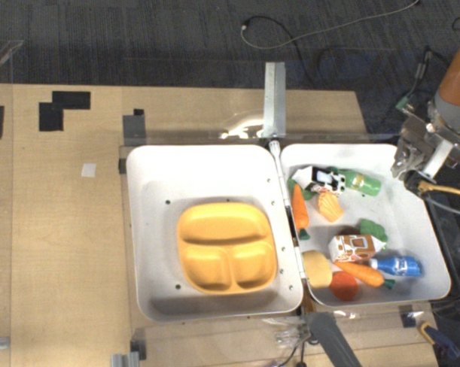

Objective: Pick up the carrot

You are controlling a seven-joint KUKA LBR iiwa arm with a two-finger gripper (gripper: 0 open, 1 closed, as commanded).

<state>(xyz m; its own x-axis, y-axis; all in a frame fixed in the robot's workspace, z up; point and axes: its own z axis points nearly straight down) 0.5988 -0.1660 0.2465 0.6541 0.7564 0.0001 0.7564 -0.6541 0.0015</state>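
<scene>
In the left bin [141, 220]: one yellow divided tray [226, 244], centred. In the right bin [412, 210]: a carrot [299, 207] along the 9 o'clock wall; a second carrot [360, 274] at 6 o'clock, touching a red tomato [344, 285] and a blue bottle [396, 267]; milk carton [354, 247]; green bottle [356, 183]. The gripper [416, 156] hangs over the bin's 2 o'clock corner, well apart from both carrots; whether it is released or clenched cannot be told.

So the bench [59, 245] is light wood, and two shallow white bins sit side by side on it, touching in the middle. The left bin [152, 219] sits mid-bench, the right bin [427, 232] reaches toward the right edge. Some black patches [62, 108] lie near the far left corner, plus a small pale square [89, 170].
</scene>
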